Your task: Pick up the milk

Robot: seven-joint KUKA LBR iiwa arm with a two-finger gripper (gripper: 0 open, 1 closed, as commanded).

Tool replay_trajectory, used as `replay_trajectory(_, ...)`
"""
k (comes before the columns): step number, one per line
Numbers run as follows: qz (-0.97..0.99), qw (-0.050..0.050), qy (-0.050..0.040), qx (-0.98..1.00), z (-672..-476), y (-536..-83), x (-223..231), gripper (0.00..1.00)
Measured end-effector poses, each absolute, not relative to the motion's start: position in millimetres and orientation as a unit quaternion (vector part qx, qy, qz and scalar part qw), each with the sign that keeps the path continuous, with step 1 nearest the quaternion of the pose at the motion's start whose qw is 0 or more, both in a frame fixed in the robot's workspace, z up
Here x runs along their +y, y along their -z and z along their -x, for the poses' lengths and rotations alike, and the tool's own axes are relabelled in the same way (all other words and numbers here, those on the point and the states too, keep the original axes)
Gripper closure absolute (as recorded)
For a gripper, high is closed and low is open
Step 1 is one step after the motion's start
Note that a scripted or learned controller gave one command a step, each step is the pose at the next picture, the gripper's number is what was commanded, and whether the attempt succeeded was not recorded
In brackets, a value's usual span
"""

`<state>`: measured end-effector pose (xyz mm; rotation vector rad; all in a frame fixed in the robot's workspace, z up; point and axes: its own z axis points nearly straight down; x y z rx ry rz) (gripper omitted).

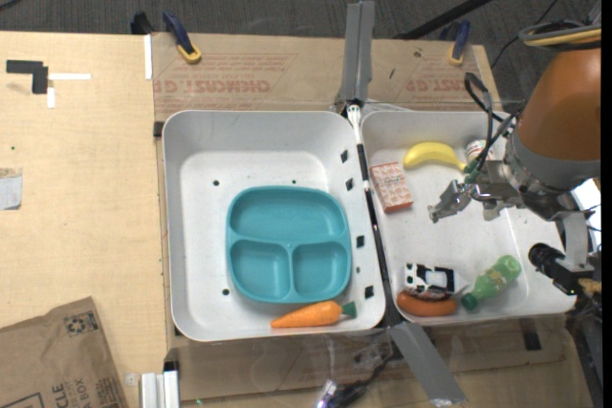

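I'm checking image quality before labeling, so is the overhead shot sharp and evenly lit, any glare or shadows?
Camera view: evenly lit and mostly sharp; the milk carton and banana read clearly. The gripper casts only a soft shadow on the right bin. No strong glare on the blue plate; the arm's orange band looks slightly soft.

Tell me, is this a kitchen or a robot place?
Probably a robot test lab, not a kitchen: a robot arm reaches over two white bins of toy food, like the banana and milk, clamped to a workbench.
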<state>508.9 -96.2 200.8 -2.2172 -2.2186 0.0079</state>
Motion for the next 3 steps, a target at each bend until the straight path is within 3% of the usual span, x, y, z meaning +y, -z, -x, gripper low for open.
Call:
replay_trajectory(1, 0.514, -0.001, 0.0007, -0.858, -479.3, -115, -127, 0.0)
replay_trajectory(2, 0.411, -0.012, 0.0, -0.912, -484.6, -104, -111, 0.0)
replay_trajectory(3, 0.376, 0.0, 0.0003, -0.927, -535.1, -90, -145, 0.0)
